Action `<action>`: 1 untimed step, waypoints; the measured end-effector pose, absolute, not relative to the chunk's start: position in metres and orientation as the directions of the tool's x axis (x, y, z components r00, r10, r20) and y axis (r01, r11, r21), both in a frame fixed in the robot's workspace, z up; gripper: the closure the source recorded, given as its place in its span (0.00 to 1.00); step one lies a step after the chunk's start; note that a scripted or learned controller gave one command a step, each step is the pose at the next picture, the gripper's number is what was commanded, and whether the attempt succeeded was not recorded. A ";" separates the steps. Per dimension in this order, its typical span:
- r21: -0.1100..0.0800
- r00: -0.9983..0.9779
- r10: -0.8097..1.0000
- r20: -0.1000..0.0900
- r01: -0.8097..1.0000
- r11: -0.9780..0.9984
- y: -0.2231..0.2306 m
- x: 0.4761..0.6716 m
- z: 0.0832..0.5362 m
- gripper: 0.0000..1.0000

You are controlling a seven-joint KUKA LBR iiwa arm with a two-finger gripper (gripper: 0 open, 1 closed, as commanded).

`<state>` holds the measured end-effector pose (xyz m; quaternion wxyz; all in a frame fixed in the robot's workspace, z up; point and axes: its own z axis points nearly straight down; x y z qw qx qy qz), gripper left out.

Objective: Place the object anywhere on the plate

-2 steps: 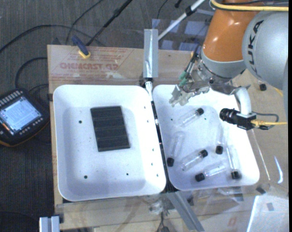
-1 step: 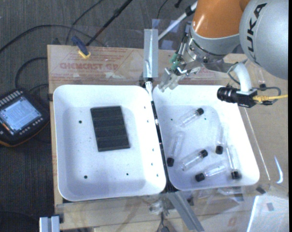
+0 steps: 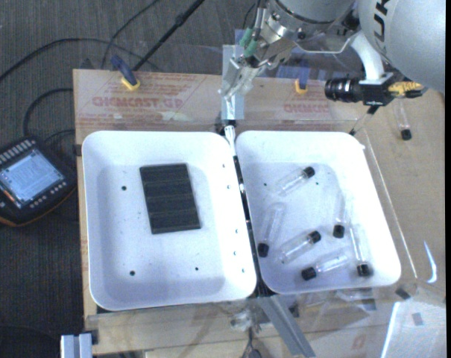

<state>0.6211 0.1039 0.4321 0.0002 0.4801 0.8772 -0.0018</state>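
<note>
On the far left, off the bench (image 3: 98,95), sits a small hand controller (image 3: 25,179) with a lit screen. Next comes the left bin (image 3: 95,274). In it lies the plate (image 3: 169,198), a dark, flat, ridged rectangle, a bit left of the bin's middle. Nothing lies on it.

Then comes the right bin (image 3: 374,170). It holds several clear tubes with black caps, scattered about. One tube (image 3: 295,179) lies near the top, one (image 3: 300,245) near the middle, and one (image 3: 326,266) low down. Any of them could be the thing I must move. They are all well apart from the plate.

My jaws (image 3: 229,110) hang above the back edge, just over the gap between the two bins. I cannot tell how they are set; they look too small and blurry here. I see nothing between them, so I think I hold nothing.

I think I am at the very start: the pick is not yet done. Next I need to go down to a tube in the right bin, grab it, then carry it left to the plate.
</note>
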 end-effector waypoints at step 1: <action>-0.004 -0.429 0.903 -0.003 0.903 0.429 0.225 0.646 0.431 1.00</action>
